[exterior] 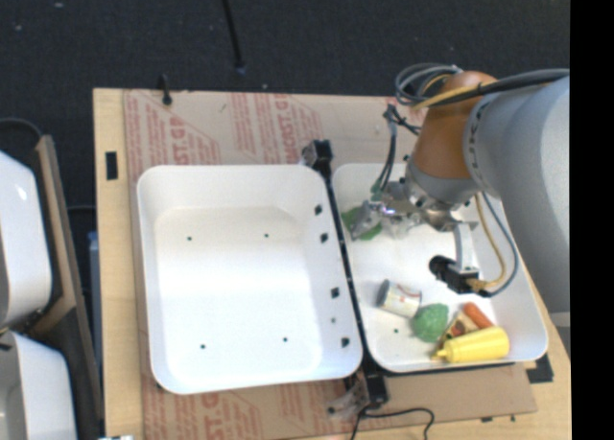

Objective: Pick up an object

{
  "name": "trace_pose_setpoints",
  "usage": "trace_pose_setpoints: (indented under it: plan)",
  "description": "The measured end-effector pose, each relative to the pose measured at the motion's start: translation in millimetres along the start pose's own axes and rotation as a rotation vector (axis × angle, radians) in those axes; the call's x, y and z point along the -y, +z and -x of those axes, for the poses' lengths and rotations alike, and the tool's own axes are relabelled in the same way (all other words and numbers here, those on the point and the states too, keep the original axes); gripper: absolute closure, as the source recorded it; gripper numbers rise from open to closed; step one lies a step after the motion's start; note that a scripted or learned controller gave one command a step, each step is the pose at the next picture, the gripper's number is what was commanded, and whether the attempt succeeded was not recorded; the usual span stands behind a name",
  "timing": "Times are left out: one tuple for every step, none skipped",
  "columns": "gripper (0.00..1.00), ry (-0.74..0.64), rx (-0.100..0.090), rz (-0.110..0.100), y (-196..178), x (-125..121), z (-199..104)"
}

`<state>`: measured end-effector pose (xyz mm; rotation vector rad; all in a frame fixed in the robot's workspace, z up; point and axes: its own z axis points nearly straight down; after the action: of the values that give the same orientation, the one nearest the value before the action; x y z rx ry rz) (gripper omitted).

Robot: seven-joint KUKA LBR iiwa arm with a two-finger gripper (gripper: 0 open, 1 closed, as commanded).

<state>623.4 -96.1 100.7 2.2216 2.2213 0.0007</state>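
At the right bin's (518, 280) far left corner, your gripper (376, 218) is hovering over a green item (363, 222); grip state: cannot tell. Yellow bottle (475, 345) is lying at near edge.

Claw (384, 213) fingers blurred against green object (363, 218); right bin (508, 285) half under arm (508, 131).

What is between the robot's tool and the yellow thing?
In the camera view, bare white bin floor, then a small white cylinder and green lump lie between the tool and yellow object.
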Motion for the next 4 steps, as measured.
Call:
trace_pose_setpoints:
  plan:
    - [1.0,0.002,0.0,0.002,-10.8,-0.4,1.0]
    - [0.0,0.002,0.0,0.001,-10.3,-0.2,1.0]
    - [0.0,0.0,0.0,0.0,0.4,-11.1,3.0]
    - [0.0,0.0,0.0,0.001,-0.3,-25.2,2.6]
